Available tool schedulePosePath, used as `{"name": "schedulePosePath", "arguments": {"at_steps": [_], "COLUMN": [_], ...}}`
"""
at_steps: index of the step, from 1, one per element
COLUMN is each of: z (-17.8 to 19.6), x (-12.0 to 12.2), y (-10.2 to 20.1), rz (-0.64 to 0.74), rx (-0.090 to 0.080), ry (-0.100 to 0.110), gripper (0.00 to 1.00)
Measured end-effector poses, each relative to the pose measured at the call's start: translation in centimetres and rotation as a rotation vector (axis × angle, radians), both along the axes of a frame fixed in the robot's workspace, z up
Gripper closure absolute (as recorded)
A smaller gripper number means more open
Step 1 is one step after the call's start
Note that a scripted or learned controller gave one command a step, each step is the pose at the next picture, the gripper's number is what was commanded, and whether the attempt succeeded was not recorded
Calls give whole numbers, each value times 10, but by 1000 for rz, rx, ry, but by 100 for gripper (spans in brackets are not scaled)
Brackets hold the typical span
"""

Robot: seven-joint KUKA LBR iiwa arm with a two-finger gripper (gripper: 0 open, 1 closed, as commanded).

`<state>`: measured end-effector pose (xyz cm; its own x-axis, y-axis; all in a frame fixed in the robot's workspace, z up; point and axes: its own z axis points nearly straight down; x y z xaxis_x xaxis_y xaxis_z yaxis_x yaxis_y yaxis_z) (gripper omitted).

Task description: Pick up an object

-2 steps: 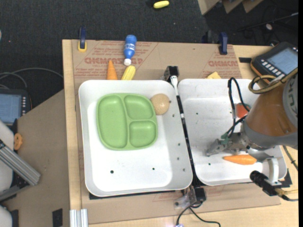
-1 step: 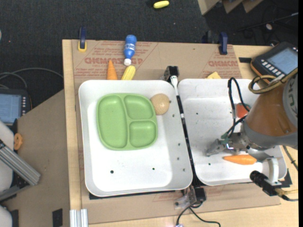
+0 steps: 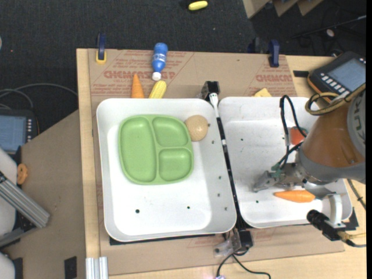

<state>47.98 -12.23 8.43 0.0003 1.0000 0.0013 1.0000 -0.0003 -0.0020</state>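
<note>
An orange carrot [image 3: 293,196] lies near the front of the right bin [image 3: 250,144]. My gripper [image 3: 266,182] is low over the bin floor just left of and behind the carrot, close to its thick end, and I see nothing held in it. A small red-orange object [image 3: 296,136] peeks out from behind the arm further back in the same bin. In the left bin [image 3: 168,214] lie a green divided plate [image 3: 156,149] and a tan round object [image 3: 196,127] at the plate's back right corner.
Behind the bins on the bench lie a blue and white bottle [image 3: 158,60], a small carrot [image 3: 136,87], a yellow corn piece [image 3: 157,89] and a yellow scrap [image 3: 263,92]. A handheld controller [image 3: 340,77] sits at the right. Cables hang beside the arm.
</note>
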Motion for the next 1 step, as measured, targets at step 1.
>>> {"name": "schedulePosePath", "arguments": {"at_steps": [1], "z": [0], "x": [0], "y": [0], "rz": [0], "rx": [0], "ry": [0], "gripper": [0]}}
